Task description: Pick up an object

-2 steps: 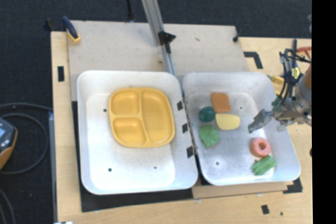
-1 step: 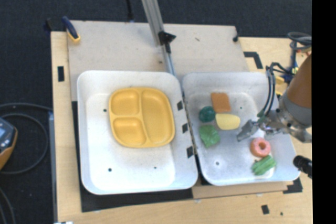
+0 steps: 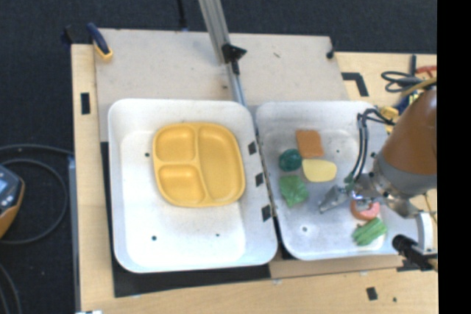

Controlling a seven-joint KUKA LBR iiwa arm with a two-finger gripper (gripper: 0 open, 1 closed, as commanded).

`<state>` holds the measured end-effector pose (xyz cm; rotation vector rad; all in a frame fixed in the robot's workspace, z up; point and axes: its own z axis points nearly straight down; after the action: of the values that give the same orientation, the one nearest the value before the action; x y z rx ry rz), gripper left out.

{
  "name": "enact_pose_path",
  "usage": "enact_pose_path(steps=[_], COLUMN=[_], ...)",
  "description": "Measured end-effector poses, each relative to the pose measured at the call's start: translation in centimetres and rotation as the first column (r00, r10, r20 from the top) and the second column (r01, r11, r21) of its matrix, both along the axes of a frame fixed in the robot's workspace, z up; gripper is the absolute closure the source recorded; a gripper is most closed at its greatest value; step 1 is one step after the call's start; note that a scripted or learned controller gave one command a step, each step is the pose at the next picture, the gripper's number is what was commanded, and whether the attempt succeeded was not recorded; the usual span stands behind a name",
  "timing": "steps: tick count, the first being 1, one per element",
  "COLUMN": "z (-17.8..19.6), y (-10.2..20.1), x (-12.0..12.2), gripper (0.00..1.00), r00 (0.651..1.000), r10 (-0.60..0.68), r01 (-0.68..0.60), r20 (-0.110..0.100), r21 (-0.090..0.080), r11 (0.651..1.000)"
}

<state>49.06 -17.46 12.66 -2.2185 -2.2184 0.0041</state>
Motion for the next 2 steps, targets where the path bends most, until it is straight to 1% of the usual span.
enact_pose_path(steps=[1, 2], z=[1.4, 6.9], y=[-0.2, -0.5], x=[0.2, 1.4], gripper=[1.00, 1.00], r00=[1.000, 1.000], r10=[-0.005, 0.003], r01=[0.005, -0.003], r20=[0.008, 0.012], r21=[-0.004, -0.004], r11=[1.000, 1.000])
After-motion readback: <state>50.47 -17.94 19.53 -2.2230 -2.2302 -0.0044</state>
